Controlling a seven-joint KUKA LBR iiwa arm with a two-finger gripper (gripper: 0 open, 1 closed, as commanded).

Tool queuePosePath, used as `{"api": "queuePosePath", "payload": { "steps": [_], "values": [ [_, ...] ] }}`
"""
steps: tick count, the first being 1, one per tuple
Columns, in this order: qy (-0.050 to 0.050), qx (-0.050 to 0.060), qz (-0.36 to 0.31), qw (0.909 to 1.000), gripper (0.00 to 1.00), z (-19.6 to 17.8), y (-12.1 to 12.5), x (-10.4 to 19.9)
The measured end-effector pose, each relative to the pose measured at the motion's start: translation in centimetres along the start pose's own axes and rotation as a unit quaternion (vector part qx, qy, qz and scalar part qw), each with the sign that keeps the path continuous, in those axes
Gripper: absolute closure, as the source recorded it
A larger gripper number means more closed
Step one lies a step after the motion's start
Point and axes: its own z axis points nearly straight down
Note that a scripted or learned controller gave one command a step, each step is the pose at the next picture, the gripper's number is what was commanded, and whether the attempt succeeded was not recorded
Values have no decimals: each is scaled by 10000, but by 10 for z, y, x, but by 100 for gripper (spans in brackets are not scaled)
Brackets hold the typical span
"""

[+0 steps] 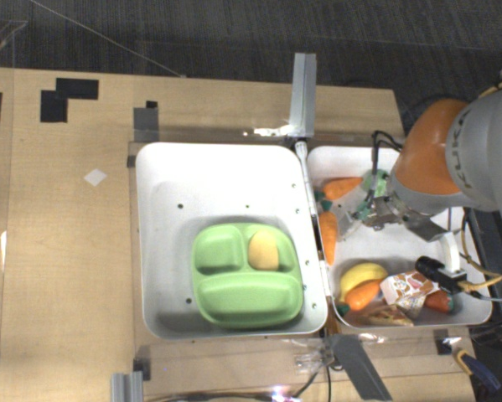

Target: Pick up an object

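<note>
Left bin (163,224): lots of free room at top & left side; green tray (246,275) w/ yellow fruit (265,249) fills bottom middle. Right bin (478,310): crowded. Carrots (328,234) along left wall, banana (362,275) & packet (408,290) piled at bottom, arm (460,153) blocking top right.

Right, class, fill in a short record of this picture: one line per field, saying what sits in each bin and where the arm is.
left bin: holds a green divided tray
tray contents: a yellow round fruit in its upper right compartment
right bin: a pile of toy foods
near end of right bin: yellow banana, orange carrot, a printed packet
far end of right bin: orange pieces by the dividing wall
arm: reaches in from the right, over the right bin
gripper: low over the right bin's middle, nothing seen held
</note>
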Motion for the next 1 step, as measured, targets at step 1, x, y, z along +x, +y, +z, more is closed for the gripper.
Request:
{"api": "queuePosePath", "payload": {
  "steps": [1],
  "values": [
    [-8, 17, -31, 10000, 0, 3, 61, -25]
  ]
}}
